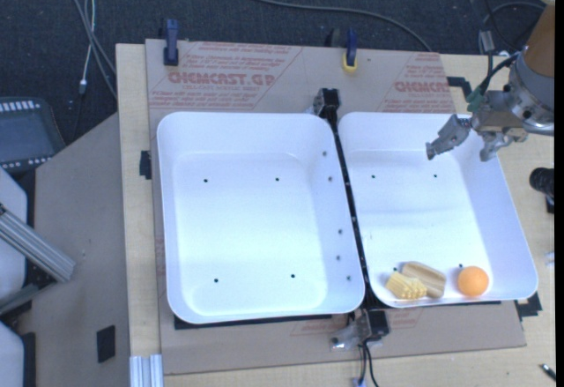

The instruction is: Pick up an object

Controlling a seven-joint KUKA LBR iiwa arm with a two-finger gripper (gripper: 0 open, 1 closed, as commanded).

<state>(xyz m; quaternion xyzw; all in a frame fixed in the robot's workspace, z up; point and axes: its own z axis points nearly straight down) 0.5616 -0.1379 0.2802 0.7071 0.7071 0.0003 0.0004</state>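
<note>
Starting nearest me, well below the tool, I see an orange ball (473,280), a tan bread-like piece (425,272) and a yellow corn-like piece (406,286) clustered at the right bin's (441,209) near edge; the last two touch and their shapes are hard to make out. Farther back, my tool (459,144) hovers over the bin's far right corner, fingers spread, pinching nothing. The arm is cut off at the frame edge.
</note>
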